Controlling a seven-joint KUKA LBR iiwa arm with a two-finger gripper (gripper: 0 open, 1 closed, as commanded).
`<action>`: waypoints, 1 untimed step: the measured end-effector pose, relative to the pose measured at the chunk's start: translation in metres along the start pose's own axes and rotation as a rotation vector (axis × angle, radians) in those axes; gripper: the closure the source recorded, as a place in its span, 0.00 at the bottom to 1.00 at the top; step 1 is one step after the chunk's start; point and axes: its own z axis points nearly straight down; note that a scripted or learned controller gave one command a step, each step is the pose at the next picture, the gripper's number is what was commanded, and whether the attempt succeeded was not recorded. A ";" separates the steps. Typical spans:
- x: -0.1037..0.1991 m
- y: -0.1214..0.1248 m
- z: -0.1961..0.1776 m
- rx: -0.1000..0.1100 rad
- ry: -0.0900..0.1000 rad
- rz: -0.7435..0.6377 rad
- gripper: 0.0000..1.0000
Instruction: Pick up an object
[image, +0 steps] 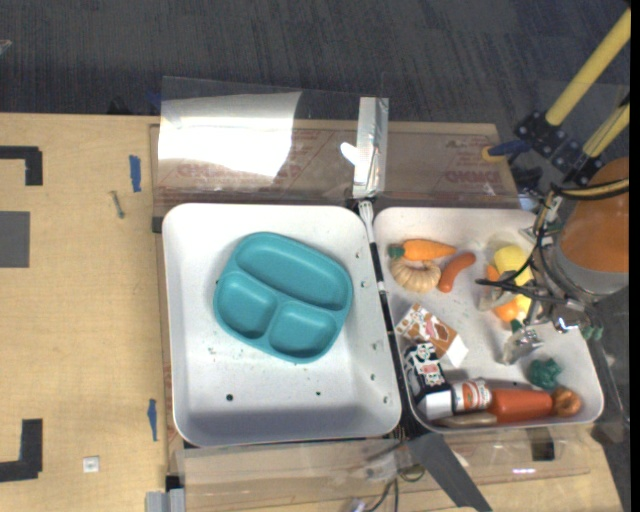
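Note:
The right bin (590, 400) holds several small things: a carrot (425, 249), a tan ring-shaped pastry (415, 276), a red sausage (456, 271), a yellow lemon (509, 261), a small orange piece (509, 309), a patterned packet (428, 330), a green toy (545, 373) and an orange bottle (495, 402) lying along the front wall. My gripper (522, 340) hangs low over the right part of this bin, just below the orange piece and above-left of the green toy. I see nothing clearly held by it.
The left bin (190, 400) holds a teal divided plate (283, 295). The arm's orange band (600, 235) and dark cables (535, 285) overhang the right bin's far right side. A clear plastic sheet (230, 135) lies behind the bins.

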 end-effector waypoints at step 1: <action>-0.004 0.000 -0.014 0.005 -0.013 -0.001 1.00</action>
